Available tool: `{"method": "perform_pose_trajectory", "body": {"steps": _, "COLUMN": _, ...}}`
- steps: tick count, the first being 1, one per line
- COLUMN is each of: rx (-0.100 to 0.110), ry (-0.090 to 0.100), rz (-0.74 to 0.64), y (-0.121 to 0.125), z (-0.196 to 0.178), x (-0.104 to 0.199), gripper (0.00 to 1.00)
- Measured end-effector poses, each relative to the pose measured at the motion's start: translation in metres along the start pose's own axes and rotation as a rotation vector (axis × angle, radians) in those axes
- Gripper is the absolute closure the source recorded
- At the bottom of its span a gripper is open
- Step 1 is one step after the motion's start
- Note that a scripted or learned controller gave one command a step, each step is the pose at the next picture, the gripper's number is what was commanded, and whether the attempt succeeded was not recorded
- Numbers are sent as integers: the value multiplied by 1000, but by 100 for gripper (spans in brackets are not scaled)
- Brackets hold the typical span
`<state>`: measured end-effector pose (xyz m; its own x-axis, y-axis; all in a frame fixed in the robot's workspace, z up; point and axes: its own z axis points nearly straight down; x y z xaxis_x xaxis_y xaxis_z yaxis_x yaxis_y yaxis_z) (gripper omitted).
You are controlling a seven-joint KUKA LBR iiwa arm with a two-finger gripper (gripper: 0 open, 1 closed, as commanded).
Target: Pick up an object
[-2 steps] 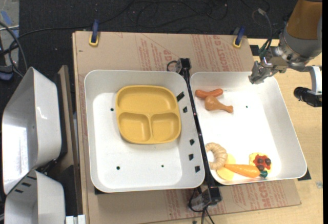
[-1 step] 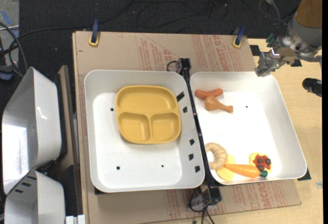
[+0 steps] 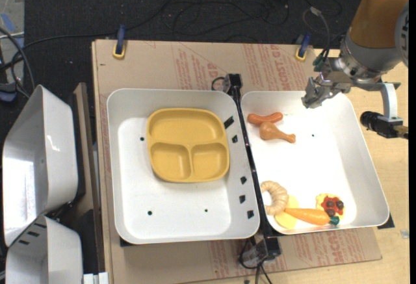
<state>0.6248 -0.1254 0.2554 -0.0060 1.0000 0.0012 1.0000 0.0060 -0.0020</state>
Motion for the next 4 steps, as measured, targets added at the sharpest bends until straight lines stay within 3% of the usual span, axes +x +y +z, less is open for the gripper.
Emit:
{"method": "perform_pose_trajectory", "body": {"steps": 1, "rx": 1, "ry": -1, "rz": 0, "y": -12, "z": 14, "x": 49, "gripper": 100}}
{"method": "perform_pose_trajectory", "body": {"steps": 4, "rx": 1, "ry": -1, "rz": -1, "y": -60, "z": 7, "x": 186, "gripper": 100}}
